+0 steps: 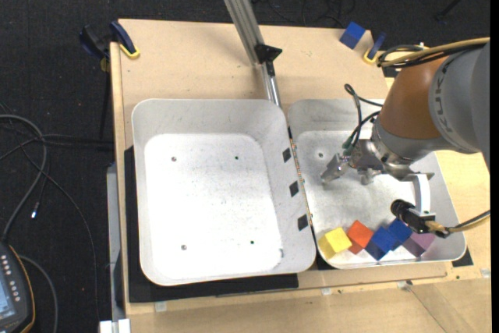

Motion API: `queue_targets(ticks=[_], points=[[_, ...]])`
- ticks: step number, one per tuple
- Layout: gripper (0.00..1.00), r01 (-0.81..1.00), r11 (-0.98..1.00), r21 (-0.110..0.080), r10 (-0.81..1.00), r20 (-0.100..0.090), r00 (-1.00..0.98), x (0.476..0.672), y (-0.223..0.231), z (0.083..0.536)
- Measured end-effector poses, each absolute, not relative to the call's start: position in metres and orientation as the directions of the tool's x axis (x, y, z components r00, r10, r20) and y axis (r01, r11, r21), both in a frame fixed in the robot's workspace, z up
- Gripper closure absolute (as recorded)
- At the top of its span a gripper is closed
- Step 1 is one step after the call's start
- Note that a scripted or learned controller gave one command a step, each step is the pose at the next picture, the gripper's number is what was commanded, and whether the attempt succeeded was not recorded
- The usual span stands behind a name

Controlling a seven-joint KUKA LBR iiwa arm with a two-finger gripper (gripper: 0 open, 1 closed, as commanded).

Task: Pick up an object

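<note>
Blocks, yellow (336,241), orange (359,235), blue (389,239) and purple (420,243), sit together in the right bin (312,117); the pincer (348,171) hovers above, fingers spread, holding nothing.

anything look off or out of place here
One blue block sits on the bench by the far edge, outside both bins, while the yellow, orange, blue and purple blocks crowd the right bin's near edge.

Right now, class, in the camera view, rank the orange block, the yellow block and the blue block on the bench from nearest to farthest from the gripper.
Measured from the gripper:
1. Orange block, in the right bin's near corner group.
2. Yellow block, beside the orange one, slightly farther.
3. Blue block on the bench, outside the bins at the far edge.
</note>
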State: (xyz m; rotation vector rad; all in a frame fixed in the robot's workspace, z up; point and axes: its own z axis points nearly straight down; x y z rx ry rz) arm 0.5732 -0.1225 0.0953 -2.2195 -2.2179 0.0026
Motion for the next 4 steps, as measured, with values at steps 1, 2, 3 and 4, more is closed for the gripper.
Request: queue_targets(ticks=[1,2,3,4], points=[[1.00,1.000,-0.003,0.003,1.000,0.000,0.003,0.576,-0.124,0.106],[1.00,1.000,-0.004,0.004,1.000,-0.001,0.004,0.576,-0.125,0.116],[1.00,1.000,-0.006,0.005,1.000,0.000,0.006,0.577,-0.125,0.126],[1.00,1.000,-0.002,-0.003,1.000,0.000,0.002,0.548,-0.132,0.112]])
